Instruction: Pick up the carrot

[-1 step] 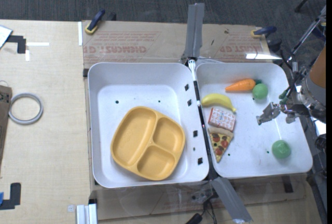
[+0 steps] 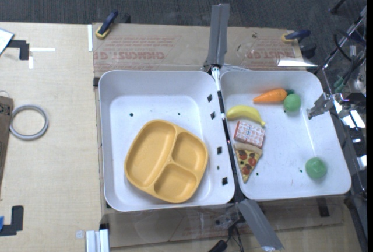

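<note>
Right-hand shallow white plastic bin point(image 2: 326, 181): your workspace. Orange tapered toy carrot point(image 2: 270, 96): far end of that bin, long axis running left-right, green tip right. Grey two-finger gripper point(image 2: 319, 107): apparently at the right rim; opening indiscernible. Carrot lies to its left.

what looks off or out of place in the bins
Nothing looks spilled or damaged. The yellow divided plate sits askew in the left bin. In the right bin, the carrot lies on its side near the far wall with the banana close by, and the pizza slice sits against the snack box.
</note>
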Controlling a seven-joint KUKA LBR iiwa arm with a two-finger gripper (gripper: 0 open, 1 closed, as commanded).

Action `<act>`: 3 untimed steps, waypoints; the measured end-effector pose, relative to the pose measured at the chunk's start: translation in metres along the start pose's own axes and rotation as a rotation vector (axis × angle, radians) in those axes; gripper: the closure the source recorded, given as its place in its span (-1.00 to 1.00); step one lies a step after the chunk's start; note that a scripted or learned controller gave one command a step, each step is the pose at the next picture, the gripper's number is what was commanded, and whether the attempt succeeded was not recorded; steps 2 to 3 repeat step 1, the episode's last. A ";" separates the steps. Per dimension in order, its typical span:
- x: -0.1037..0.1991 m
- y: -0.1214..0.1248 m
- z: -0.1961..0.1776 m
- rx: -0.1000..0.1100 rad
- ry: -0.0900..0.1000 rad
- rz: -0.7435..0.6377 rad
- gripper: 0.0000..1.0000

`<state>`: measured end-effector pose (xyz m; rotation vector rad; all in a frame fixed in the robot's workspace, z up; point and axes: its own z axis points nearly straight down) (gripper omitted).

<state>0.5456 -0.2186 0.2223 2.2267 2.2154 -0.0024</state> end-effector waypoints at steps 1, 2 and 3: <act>0.006 -0.015 0.054 0.001 0.001 -0.088 -1.00; 0.006 -0.015 0.054 0.001 0.001 -0.088 -1.00; 0.006 -0.015 0.054 0.001 0.001 -0.088 -1.00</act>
